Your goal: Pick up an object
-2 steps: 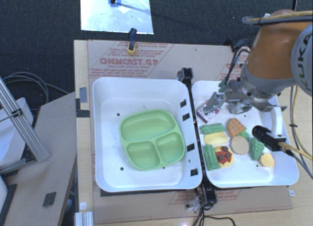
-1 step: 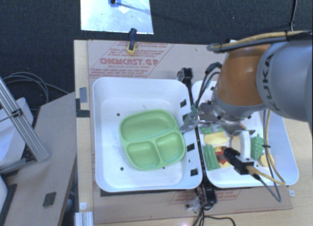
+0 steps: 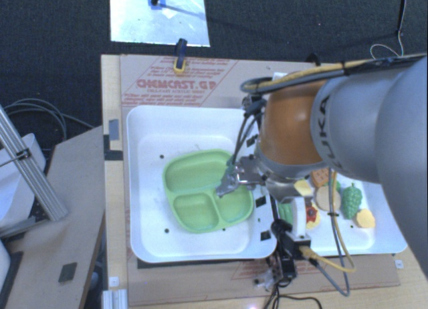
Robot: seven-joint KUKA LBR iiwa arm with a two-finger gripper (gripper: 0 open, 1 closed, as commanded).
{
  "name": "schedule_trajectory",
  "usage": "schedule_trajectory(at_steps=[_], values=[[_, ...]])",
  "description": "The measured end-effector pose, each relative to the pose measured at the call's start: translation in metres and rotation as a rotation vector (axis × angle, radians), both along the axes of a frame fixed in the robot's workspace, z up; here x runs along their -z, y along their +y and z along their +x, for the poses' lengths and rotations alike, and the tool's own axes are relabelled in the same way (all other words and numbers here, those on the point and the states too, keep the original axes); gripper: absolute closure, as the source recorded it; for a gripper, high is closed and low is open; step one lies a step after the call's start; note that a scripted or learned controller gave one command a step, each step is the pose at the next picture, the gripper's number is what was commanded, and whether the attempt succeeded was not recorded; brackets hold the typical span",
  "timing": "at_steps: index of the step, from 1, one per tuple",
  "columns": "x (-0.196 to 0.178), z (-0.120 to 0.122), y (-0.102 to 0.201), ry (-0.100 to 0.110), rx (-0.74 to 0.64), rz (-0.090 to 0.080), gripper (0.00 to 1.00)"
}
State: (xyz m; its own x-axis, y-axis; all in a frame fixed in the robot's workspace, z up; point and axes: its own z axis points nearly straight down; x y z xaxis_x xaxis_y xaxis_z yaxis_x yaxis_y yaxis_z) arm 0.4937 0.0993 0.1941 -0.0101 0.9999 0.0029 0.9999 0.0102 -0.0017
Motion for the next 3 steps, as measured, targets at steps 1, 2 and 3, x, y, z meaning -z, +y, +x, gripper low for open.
schedule_trajectory(at_steps=[1, 2, 3], values=[[-0.038, -0.006, 0.079, -0.005, -0.003, 0.002, 0.00], [0.080, -0.009, 0.013, 0.006, 0.015, -0.006, 0.00], [0.005, 0.054, -0.013, -0.012, 0.012, -0.003, 0.00]])
